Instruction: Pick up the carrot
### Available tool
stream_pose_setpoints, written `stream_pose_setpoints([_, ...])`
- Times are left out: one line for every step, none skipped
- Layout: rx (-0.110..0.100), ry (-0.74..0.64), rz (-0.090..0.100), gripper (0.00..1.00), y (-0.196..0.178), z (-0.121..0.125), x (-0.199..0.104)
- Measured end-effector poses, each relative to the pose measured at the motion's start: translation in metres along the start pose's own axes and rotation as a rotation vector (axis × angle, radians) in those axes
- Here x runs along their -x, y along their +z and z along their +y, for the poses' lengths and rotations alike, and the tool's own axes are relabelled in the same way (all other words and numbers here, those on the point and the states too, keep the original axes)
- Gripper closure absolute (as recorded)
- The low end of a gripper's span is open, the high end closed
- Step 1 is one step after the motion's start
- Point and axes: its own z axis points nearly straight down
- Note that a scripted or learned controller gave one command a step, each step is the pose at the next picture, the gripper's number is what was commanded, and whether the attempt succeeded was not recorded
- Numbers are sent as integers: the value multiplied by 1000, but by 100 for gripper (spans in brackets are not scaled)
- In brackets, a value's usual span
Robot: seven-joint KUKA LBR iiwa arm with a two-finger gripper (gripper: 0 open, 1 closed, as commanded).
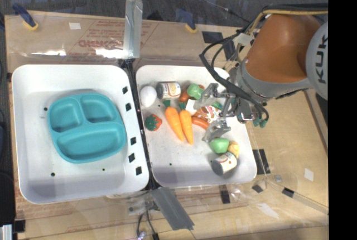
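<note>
Carrots lie two side by side in the right bin (167, 174), and your gripper (216, 113) hangs just to their right, low over a cluttered patch. Whether the pincer is spread or closed you cannot tell from this view; its metal parts blur into the items under it, and nothing orange is plainly seen between them.

Start from that point and look outward. Directly beneath and beside the gripper sits a small red-and-orange piece (202, 118), which could be mistaken for the target or get pinched with it. Just below is a green fruit (220, 145) with a yellow piece (234, 149) against it, and further down a small can (225, 163); a descent here may knock or clamp one of these instead.

The nearer carrot (187, 126) touches the farther carrot (175, 123) along its length. A closing grasp could catch both, or wedge a finger between them and push one away. A tomato (153, 121), an egg (148, 95), a jar (169, 90) and a green vegetable (195, 90) ring that pair, so a shoved carrot has little room.

The left bin (22, 121) holds a teal divided plate (86, 127), well apart from any of this.
</note>
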Motion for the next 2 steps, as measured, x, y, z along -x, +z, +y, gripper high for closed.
stream_pose_setpoints([2,-141,-2,0,163,13,2])
stream_pose_setpoints([2,-150,-3,100,153,15,3])
